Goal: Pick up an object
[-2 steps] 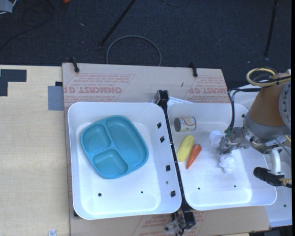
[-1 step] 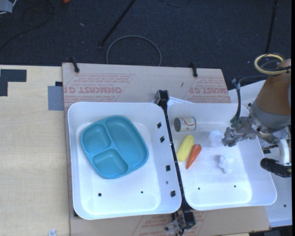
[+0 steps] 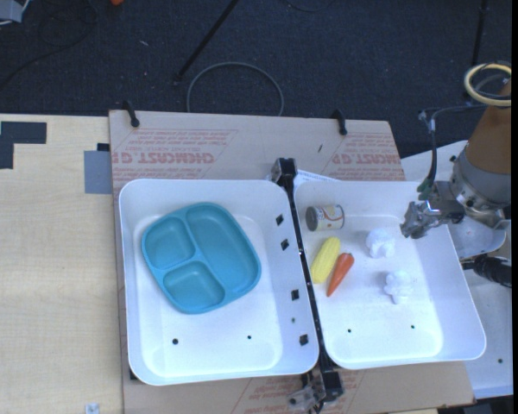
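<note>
In the right bin (image 3: pixel 423 335) lie a yellow corn cob (image 3: pixel 325 260) and an orange carrot (image 3: pixel 340 273) side by side, left of centre. A small tan can (image 3: pixel 325 217) lies on its side near the bin's back left. Two white crumpled objects rest further right, one (image 3: pixel 380 243) near the middle and one (image 3: pixel 398 286) toward the front. My gripper (image 3: pixel 417 222) hangs over the bin's right rim, apart from every object, right of the nearer white object. Nothing shows between its fingers.
The left bin (image 3: pixel 155 343) holds a blue divided plate (image 3: pixel 199 256). A black divider (image 3: pixel 298 266) runs between the bins. Cardboard (image 3: pixel 207 149) lies under both bins. The arm's orange band (image 3: pixel 494 128) and grey wrist stand at the right edge.
</note>
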Robot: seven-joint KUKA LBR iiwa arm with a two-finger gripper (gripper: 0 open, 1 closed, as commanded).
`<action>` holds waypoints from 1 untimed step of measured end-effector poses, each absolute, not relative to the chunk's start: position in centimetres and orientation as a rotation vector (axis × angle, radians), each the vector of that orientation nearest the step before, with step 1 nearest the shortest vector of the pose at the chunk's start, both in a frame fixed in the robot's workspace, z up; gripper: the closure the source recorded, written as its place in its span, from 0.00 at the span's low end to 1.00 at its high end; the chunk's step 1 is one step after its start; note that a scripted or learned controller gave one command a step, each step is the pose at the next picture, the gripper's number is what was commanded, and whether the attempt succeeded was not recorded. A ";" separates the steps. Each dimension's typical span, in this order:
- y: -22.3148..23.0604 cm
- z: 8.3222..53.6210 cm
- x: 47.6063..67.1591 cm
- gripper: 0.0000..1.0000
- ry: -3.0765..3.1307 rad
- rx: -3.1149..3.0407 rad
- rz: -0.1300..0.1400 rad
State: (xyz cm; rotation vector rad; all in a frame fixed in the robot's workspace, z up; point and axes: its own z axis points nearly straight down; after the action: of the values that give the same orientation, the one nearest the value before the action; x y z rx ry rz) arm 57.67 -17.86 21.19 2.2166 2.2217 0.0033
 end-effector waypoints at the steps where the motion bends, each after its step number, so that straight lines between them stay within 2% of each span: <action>1: -18.1 25.5 57.4 1.00 2.221 2.218 0.002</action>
State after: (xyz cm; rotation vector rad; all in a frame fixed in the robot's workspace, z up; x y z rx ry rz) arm 57.41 -18.13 25.50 2.2182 2.2211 0.0018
